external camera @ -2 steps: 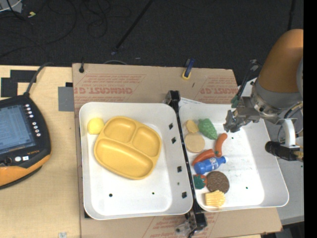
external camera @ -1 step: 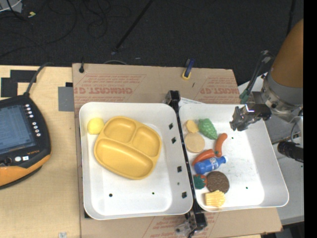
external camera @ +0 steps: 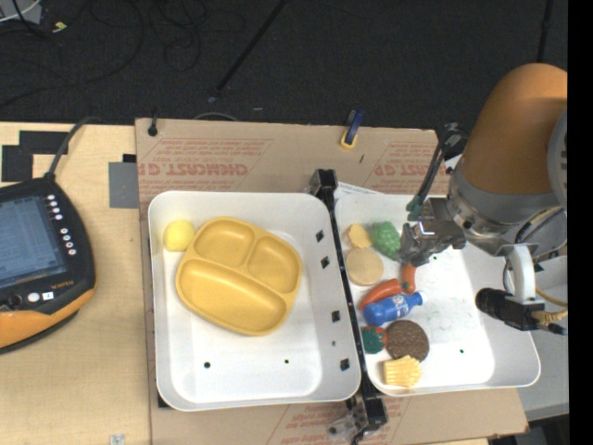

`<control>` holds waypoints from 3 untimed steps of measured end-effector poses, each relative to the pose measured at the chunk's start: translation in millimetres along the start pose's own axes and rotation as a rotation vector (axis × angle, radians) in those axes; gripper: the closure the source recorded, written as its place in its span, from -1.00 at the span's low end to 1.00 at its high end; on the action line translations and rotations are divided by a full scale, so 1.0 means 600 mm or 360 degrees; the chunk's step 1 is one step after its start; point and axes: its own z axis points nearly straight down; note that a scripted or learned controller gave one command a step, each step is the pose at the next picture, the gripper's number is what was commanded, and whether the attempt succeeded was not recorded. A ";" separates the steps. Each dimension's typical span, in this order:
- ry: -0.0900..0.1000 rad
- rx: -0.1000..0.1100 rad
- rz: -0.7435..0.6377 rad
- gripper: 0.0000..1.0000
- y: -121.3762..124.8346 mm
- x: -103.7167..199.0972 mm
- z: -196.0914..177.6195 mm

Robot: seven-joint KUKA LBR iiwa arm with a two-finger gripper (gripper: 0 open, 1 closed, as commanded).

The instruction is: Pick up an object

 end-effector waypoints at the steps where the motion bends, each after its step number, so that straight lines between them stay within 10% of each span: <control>1: 0.0001 -0.0011 -0.0004 1.00 -0.096 0.080 -0.102; 2: -0.0005 -0.0003 0.0015 1.00 -0.099 -0.051 -0.075; 3: 0.0000 -0.0011 -0.0007 1.00 -0.097 0.057 -0.118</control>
